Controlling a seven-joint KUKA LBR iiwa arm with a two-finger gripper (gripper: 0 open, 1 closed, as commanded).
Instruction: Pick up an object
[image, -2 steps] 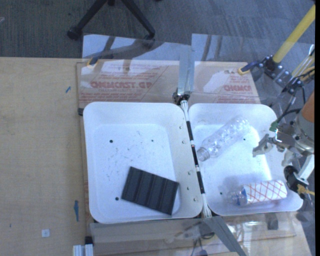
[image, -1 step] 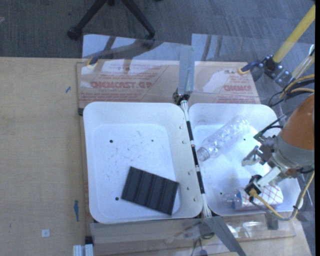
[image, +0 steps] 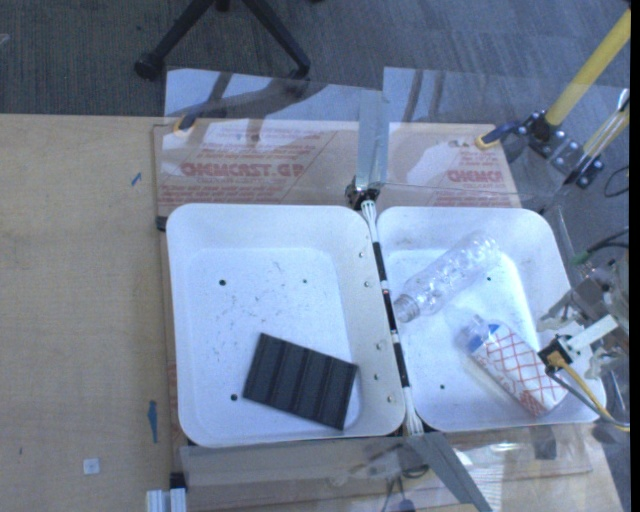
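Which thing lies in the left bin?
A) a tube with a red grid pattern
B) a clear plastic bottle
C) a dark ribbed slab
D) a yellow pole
C: the dark ribbed slab lies in the left bin, while the clear bottle and the red-patterned tube lie in the right bin.

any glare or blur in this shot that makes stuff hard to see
Camera view: glare streaks the clear panels behind the bins; the transparent bottle washes out against the white right bin; the gripper at the right edge is soft; the dark ribbed block reads sharply.
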